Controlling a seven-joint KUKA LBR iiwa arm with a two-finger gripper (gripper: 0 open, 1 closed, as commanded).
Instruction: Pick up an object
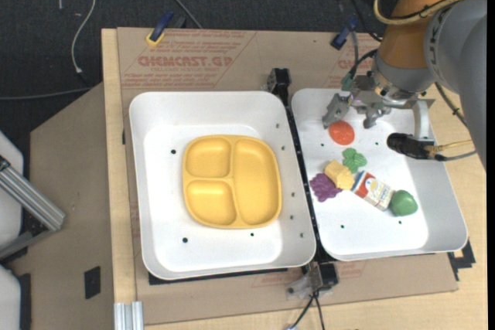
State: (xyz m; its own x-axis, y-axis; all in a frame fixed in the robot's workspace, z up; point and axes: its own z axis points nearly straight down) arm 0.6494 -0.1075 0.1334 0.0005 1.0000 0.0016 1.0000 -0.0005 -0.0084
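The gripper point(354, 112) hangs over the far end of the right bin point(441, 232), its fingers point(335, 110) spread open and gripping nothing. A red tomato point(342, 134) lies just below and between them, a little toward the table's near edge, the closest object to hand. The other toys, a purple grape bunch point(326, 186), a yellow piece point(338, 175) and a green ball point(403, 202), cluster farther toward the near edge. A straight descent looks enough to bracket the tomato.

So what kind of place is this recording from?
Most likely a robotics lab bench, not a kitchen: two white bins clamped on a cardboard-covered bench, plastic toy food beside a yellow divided plate, and loose cables on dark carpet.
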